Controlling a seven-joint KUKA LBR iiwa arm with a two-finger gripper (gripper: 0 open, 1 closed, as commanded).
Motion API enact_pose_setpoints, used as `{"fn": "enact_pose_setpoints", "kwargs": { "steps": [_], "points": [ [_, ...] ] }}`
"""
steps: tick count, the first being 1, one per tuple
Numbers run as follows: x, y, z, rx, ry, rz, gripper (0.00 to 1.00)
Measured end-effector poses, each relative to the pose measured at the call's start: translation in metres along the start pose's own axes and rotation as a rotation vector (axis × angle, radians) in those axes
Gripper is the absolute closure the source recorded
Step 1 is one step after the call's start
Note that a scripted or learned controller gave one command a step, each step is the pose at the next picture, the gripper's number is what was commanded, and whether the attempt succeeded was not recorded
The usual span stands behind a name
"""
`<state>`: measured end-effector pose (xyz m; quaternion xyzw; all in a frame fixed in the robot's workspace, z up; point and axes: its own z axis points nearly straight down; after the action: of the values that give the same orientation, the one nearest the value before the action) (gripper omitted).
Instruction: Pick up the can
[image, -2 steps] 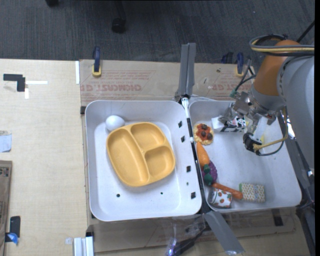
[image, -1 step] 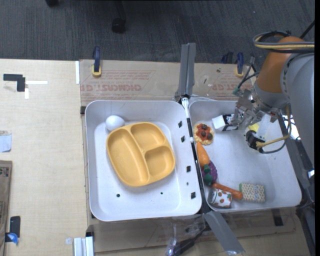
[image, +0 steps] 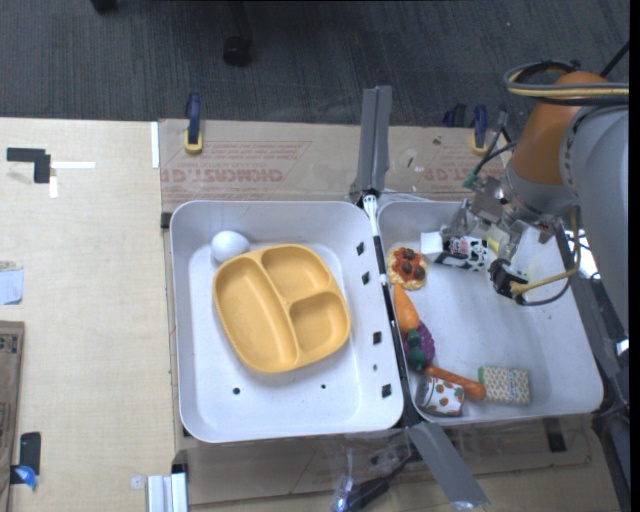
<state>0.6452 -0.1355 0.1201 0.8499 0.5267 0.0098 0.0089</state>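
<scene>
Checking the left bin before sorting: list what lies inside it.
Inside the left bin: a yellow divided plate and a white egg beside its far-left rim. Whatever is beneath the plate is covered.

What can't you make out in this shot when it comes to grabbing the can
- Gripper: fingers too small and cluttered in the camera view to read, and whether they hold anything.
- Can: label blurred; lies in the right bin's near corner, partly covered by the carrot.
- Arm: cut off by the right edge.

Robotics lab, clamped cardboard on workbench, white bins
</scene>
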Motion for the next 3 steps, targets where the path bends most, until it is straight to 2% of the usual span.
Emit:
{"fn": "enact_pose_setpoints", "kwargs": {
  "steps": [1, 2, 3],
  "points": [
    [-0.023, -0.046, 0.009, -0.012, 0.009, 0.276, 0.0],
    [-0.054, -0.023, 0.012, -0.002, 0.006, 0.606, 0.0],
    [-0.053, -0.074, -0.041, 0.025, -0.018, 0.69, 0.0]
  ]
}}
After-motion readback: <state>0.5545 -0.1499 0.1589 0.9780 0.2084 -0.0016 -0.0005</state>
